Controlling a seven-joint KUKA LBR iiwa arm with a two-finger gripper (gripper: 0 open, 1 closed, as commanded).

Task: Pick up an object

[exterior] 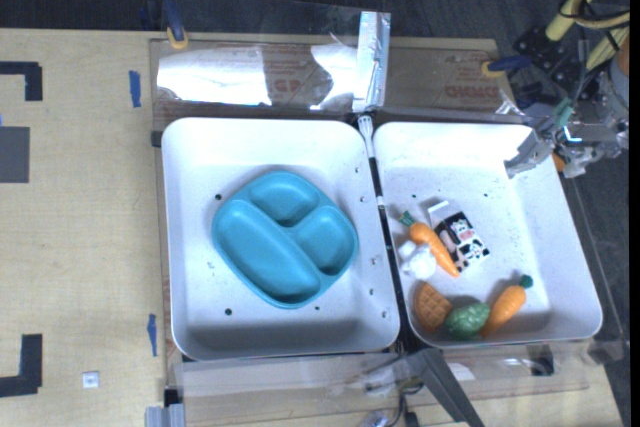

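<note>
The right bin (560,245) holds several toy items. A small carrot (434,245) lies beside a black-and-white cow-patterned block (462,239) and a white piece (420,265). Along the front wall sit a waffle-like brown piece (431,306), a green vegetable (466,319) and a larger carrot (507,304). My gripper (548,160) hovers over the bin's far right corner, well behind and to the right of the toys. It is open with nothing between its fingers.
The left bin (190,165) holds a blue divided plate (284,237). A clear plastic sheet (270,65) stands behind the bins. Cables and the arm (590,35) crowd the upper right. The wooden bench (70,245) stretches out to the left.
</note>
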